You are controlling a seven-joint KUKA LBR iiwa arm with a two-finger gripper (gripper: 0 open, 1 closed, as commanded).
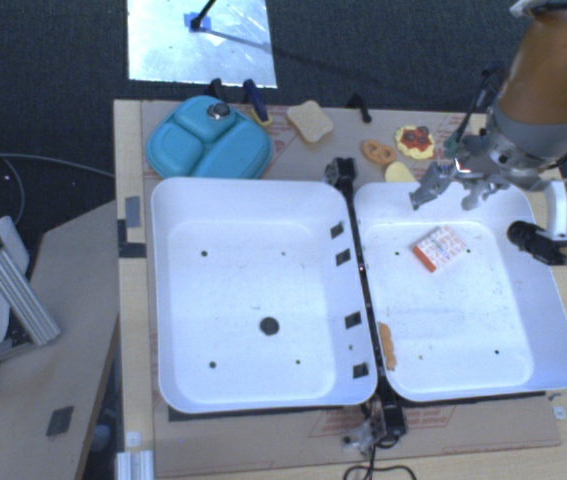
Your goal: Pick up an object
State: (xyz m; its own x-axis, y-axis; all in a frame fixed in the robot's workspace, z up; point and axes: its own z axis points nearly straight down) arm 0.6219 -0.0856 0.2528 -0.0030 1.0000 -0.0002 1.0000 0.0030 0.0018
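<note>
A small red and white box lies in the right bin, toward its far side. Against that bin's left wall rests a thin orange piece. In the left bin there is a small dark round disc. My gripper hangs over the far rim of the right bin, up and slightly right of the box and apart from it. Its two fingers stand spread open with nothing between them. The grey wrist and orange band rise to the upper right.
Behind the bins on the bench lie a blue sectioned tray, a toast slice, and small toy foods. A black clip strip joins the bins. A shiny sheet lies on the floor beyond.
</note>
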